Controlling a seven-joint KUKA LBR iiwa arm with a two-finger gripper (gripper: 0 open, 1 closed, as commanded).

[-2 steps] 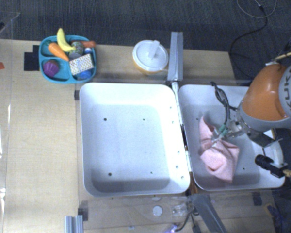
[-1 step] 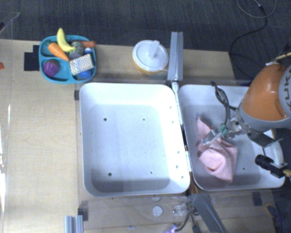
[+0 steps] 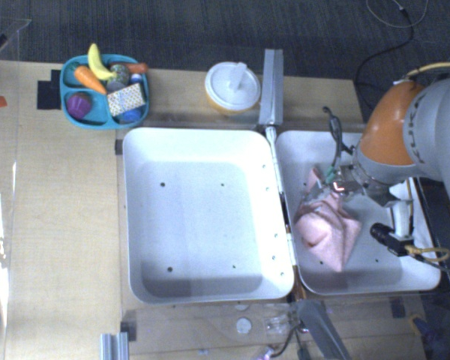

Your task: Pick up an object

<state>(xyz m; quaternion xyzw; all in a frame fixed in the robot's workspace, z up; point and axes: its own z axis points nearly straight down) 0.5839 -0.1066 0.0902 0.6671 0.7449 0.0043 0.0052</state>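
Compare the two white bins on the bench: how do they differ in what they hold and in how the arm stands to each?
The right bin holds a crumpled pink cloth; the left bin shows bare white floor with small dark dots. The grey arm reaches over the right bin, with the end effector at the cloth; the left bin lies apart from it. Both are shallow, white and round-cornered.

A single fixed camera is looking down at a slant from above the bench, framing both white bins side by side, with the arm entering from the right.
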